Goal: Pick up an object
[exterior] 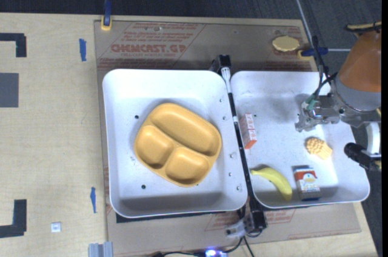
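Since the gripper [315, 111], jaw state unclear, hovers in the right bin [267, 89] above the cookie [319, 147], centre over it before descending, avoiding the small box [307, 182].

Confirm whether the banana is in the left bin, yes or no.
No, the banana lies in the right bin, near its front-left corner.

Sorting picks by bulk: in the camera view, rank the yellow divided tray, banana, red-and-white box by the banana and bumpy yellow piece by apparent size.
1. yellow divided tray
2. banana
3. red-and-white box and bumpy yellow piece: these look too alike to rank.
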Controlling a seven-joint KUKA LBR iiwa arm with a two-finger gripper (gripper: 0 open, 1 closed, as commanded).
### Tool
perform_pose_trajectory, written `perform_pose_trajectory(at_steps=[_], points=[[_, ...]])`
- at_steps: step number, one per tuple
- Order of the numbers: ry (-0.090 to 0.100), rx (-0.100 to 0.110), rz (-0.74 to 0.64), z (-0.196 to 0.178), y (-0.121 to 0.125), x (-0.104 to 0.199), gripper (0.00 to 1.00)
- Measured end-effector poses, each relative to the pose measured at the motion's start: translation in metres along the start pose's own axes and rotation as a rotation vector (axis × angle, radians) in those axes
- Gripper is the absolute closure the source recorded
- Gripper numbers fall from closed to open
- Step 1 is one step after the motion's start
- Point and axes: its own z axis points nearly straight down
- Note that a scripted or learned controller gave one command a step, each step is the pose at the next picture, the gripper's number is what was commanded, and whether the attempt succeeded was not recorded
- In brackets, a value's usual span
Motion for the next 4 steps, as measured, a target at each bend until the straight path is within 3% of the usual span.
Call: perform_pose_trajectory(at_steps=[1,2,3,4], points=[[0.001,0.002,0.001,0.06,-0.07,-0.053,1.0],[0.002,0.001,-0.002,-0.031,-0.035,0.015,1.0],[0.002,0.004,0.0,0.04,-0.051,-0.052,1.0],[0.002,0.0,-0.002,0.009,-0.012,0.016,1.0]])
